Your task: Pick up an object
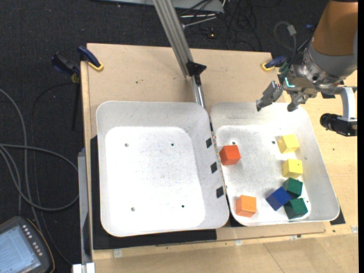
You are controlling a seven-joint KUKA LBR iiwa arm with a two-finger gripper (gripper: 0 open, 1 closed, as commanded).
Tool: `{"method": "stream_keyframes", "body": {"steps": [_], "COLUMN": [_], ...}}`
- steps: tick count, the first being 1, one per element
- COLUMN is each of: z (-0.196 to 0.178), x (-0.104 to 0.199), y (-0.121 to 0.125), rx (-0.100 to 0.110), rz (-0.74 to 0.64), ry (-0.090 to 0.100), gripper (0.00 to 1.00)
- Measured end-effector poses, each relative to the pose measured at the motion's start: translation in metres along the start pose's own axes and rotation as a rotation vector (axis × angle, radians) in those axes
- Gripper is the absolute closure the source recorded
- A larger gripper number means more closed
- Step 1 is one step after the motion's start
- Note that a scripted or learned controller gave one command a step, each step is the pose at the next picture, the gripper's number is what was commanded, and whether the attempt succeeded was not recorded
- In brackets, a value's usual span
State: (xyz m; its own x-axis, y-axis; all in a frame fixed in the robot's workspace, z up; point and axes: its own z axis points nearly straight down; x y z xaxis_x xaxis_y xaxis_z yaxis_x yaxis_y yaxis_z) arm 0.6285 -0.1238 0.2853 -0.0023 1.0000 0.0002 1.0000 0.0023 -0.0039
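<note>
Surface (148,67): wooden board carrying both bins; blue clamps w/ yellow tips at its far corners, cables on the dark floor around it.
Left bin (114,124): white, speckled floor, well away from the hand.
Right bin (318,152): white, held all seven blocks; hand hung over its far rim.
Arm (335,27): came in from the right, orange band above the wrist, wrist over the right bin's far right corner.
Hand (282,99): two fingers spread apart, nothing between them; it hovered above the bin's far edge, nearer the right wall than the divider.
Key relation: every block lay on the near side of the hand, so I judged the reach must go toward the front of the bin & down.
Nearest target: upper yellow block (288,143), just forward of the hand, standing apart from the wall side; looked the shortest move.
Second yellow block (293,167): a bit further forward, same column.
Red-orange block (230,154): alone near the divider, free on all sides, prob. the easiest pinch.
Orange block (245,205): front of bin, also alone.
Crowded cluster: blue block (278,198) touching green block (293,186) & second green block (296,208); fingers would likely foul neighbours there.
In the way: nothing between hand & upper yellow block.
</note>
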Motion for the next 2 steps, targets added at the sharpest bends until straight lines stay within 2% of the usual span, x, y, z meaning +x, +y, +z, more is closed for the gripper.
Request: {"method": "stream_keyframes", "body": {"steps": [1, 2], "z": [-0.002, 0.057], "x": [0.000, -0.001], "y": [0.001, 0.009], "rx": [-0.004, 0.002], "rz": [-0.001, 0.002], "ry": [-0.001, 0.000], "gripper": [0.00, 0.00]}}
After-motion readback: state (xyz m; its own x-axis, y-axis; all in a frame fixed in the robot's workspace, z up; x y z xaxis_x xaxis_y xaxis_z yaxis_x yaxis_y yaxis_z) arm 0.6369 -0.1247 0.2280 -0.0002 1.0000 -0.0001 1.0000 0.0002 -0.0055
